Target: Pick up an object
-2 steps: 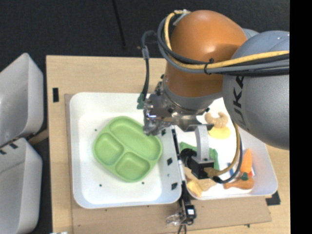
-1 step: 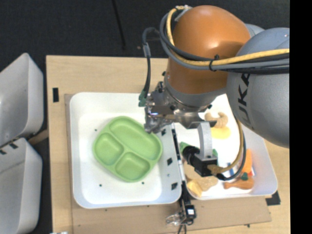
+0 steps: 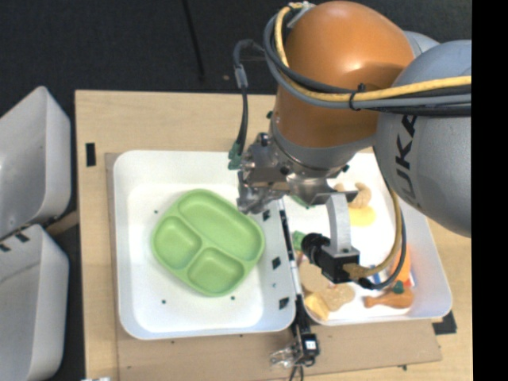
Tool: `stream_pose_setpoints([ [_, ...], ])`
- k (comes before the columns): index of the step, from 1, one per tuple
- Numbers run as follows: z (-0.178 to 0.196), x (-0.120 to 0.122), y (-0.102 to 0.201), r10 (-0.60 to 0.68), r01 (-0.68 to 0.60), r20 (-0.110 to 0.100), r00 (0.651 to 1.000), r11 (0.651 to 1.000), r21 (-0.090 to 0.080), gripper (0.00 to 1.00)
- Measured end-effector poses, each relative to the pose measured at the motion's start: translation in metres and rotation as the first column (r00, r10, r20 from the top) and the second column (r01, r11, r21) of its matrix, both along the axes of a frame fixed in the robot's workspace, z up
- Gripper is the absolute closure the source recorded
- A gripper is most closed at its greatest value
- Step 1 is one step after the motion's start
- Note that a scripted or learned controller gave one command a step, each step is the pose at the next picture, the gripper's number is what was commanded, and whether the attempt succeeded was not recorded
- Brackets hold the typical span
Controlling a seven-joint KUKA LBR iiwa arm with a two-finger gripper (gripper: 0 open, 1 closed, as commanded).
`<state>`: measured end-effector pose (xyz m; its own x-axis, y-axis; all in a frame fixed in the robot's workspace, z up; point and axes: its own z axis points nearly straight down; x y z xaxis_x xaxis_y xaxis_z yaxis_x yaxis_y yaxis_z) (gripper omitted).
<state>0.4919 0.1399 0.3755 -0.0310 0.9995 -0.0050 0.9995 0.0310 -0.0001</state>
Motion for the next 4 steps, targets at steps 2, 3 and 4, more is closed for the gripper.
stream_pose_setpoints([
  [2, -0.191, 0.024, -0.042, -0.035, 0.035, -0.016, 0.999, 0.999, -0.002, 1.00],
  [3, -0.032, -0.001, -0.099, -0.036, 0.035, 0.017, 0.999, 0.999, 0.006, 1.00],
  [4, -0.183, 0.007, -0.182, -0.040, 0.040, -0.011, 0.999, 0.999, 0.001, 1.00],
])
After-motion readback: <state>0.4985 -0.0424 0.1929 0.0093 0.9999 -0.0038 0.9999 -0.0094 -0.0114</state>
